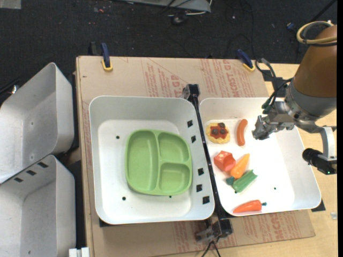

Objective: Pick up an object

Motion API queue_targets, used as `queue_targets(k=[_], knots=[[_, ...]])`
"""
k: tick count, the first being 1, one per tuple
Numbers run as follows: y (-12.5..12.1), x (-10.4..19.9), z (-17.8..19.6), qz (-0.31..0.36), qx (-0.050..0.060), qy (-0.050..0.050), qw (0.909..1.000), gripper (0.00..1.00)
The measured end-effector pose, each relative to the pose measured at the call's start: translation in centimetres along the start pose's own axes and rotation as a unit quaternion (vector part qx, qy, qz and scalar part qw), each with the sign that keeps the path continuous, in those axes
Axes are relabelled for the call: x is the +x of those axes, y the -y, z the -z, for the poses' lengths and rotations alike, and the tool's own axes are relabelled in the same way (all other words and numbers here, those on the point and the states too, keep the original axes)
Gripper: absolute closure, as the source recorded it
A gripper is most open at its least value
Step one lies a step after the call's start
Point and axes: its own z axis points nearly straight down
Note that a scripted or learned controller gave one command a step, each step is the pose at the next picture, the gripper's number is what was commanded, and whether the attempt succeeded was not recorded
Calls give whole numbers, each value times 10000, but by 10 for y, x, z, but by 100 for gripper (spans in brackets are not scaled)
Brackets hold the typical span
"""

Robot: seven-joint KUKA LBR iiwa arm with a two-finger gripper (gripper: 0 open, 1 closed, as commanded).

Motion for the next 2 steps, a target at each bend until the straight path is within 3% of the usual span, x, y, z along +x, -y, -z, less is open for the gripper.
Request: queue_targets(k=[2], knots=[[-17,95,1,1,-9,2,10000,100]])
